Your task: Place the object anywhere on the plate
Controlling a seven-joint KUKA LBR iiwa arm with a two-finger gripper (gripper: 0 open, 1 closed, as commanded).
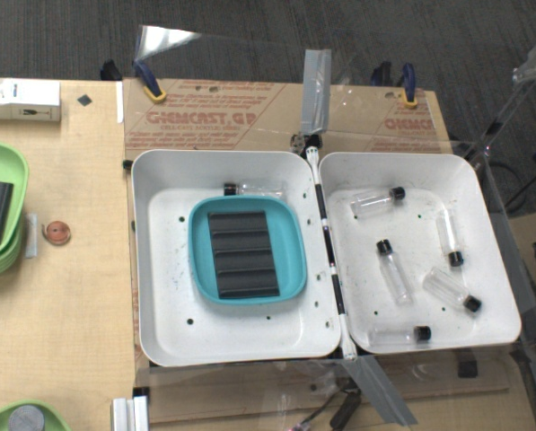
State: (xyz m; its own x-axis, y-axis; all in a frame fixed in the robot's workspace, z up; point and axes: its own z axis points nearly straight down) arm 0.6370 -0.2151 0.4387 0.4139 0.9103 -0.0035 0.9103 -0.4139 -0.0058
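- Teal plate (pixel 248 251) with a black ridged insert sits in the left bin (pixel 160 330), centre frame.
- Clear vials (pixel 391 270) lie scattered in the right bin (pixel 492 330).

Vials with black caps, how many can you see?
6: five in the right bin, one in the left bin behind the plate. Clear glass may hide more.

Green tray (pixel 0 206) cut off at left edge, green lid (pixel 23 417) cut by bottom edge, clear vials' (pixel 392 272) outlines faint
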